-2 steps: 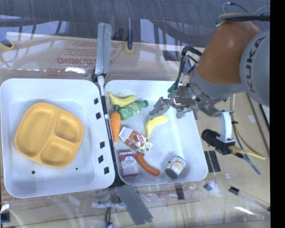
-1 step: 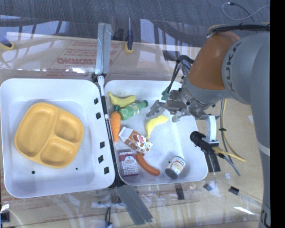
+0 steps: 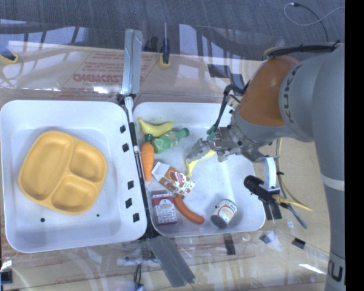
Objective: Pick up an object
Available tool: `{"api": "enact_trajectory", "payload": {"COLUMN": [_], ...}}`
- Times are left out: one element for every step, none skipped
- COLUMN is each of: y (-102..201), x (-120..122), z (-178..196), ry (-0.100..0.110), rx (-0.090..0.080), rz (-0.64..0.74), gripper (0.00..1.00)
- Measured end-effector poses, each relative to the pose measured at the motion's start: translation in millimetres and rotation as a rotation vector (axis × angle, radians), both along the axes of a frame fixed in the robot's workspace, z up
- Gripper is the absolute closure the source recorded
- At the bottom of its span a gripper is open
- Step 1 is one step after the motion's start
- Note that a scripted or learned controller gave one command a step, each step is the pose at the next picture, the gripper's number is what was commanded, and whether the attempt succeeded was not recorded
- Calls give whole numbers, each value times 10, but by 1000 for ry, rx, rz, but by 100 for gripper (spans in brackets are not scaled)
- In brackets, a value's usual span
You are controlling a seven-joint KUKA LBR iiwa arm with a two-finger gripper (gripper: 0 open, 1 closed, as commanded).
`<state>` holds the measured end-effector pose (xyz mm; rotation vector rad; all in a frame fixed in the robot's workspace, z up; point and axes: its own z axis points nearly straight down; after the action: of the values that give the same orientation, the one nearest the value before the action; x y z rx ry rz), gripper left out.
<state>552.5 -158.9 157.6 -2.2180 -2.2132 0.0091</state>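
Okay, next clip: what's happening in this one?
A grey KUKA arm reaches in from the right, its gripper low over the right bin, at a small yellow item. Whether it has a hold is unclear. Toy food lies around: banana, carrot, sausage, can. The left bin holds a yellow divided tray.

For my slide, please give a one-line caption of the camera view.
KUKA arm's pincer over the right bin of toy food; yellow tray in the left bin.
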Motion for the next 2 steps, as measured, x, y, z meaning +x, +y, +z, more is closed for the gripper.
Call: {"api": "enact_trajectory", "payload": {"y": [-118,-124], "x": [156,152], "z": [-693,-633], "ry": [-4,3], "rx": [-1,-1], "rz": [28,34], "gripper": [0,100]}}
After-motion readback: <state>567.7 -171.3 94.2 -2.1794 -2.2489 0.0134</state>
